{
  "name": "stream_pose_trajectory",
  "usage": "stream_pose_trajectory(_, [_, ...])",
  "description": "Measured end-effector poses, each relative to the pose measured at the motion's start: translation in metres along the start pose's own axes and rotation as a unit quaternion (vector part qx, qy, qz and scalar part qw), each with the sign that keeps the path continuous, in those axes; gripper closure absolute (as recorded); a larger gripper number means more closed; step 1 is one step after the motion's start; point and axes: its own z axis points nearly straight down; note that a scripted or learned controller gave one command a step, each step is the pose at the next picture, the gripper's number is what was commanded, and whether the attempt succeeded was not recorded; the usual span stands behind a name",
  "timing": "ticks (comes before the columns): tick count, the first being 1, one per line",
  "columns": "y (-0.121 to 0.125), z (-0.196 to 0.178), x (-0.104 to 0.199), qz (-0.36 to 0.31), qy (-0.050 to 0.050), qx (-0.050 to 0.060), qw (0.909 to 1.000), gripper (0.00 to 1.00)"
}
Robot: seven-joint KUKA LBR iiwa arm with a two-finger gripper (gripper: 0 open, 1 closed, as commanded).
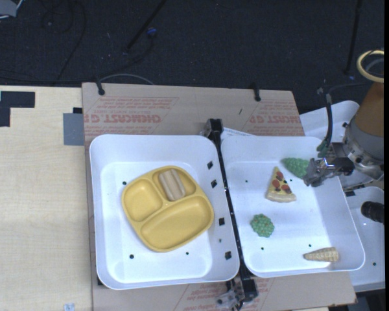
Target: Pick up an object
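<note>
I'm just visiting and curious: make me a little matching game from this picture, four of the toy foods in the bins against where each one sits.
Things:
1. hot dog
2. pizza slice
3. broccoli floret
4. corn cob

Places:
A. near right corner of the right bin
B. in a small compartment of the yellow tray
C. middle of the right bin, nearer the far side
D. right bin, close to the divider between the bins

Pairs: 1-B, 2-C, 3-D, 4-A

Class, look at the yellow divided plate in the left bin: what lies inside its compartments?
The yellow plate holds a hot dog toy in one small upper compartment. What lies beneath that toy is covered.
</note>
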Motion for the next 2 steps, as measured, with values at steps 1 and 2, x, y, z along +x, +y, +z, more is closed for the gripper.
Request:
stream_pose_trajectory(1, [0.01, 0.013, 0.05, 0.0, 0.0, 0.0, 1.0, 1.0])
stream_pose_trajectory(2, [0.016, 0.022, 0.094, 0.0, 0.0, 0.001, 1.0, 1.0])
